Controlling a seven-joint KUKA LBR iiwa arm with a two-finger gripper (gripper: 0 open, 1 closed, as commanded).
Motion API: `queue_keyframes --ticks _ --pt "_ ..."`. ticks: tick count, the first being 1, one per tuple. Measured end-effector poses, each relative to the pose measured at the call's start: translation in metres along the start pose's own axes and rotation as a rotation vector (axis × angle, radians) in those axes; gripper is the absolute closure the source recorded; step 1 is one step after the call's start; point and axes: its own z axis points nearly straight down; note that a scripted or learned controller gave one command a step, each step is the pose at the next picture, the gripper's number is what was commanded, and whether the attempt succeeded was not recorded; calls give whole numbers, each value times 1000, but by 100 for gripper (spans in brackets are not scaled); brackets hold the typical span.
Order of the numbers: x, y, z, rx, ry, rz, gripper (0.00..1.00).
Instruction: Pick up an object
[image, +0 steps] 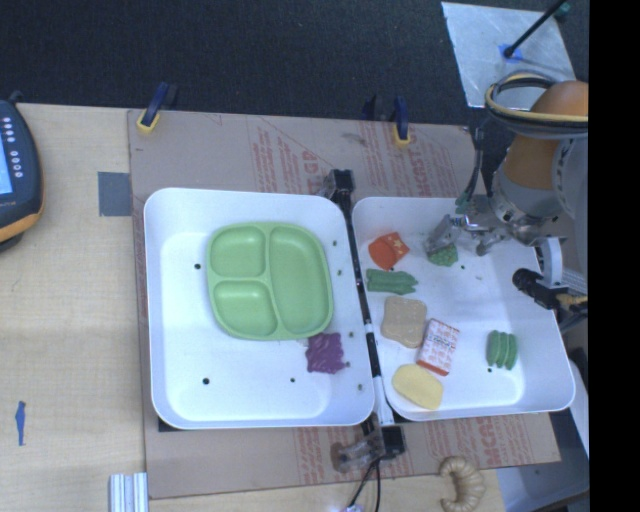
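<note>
My gripper (460, 240) hangs over the back of the right bin (540, 395), fingers spread and open. A small dark green lump (443, 256) lies just under its left finger (438, 240), not held. Nearby in that bin lie a red piece (388, 248), a long green pod (392, 282), a tan slab (404, 321), a red-and-white packet (438, 347), a yellow lump (418, 386) and a green ridged piece (502, 350).
The left bin (170, 390) holds a light green divided plate (270, 280) and a purple lump (325, 352) near the bins' shared wall. A black clamp (342, 183) sits at the back between the bins. A handheld controller (15, 165) lies far left.
</note>
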Motion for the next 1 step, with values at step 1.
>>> queue_keyframes --ticks 1 --pt "25 -1 -1 2 2 -2 0"
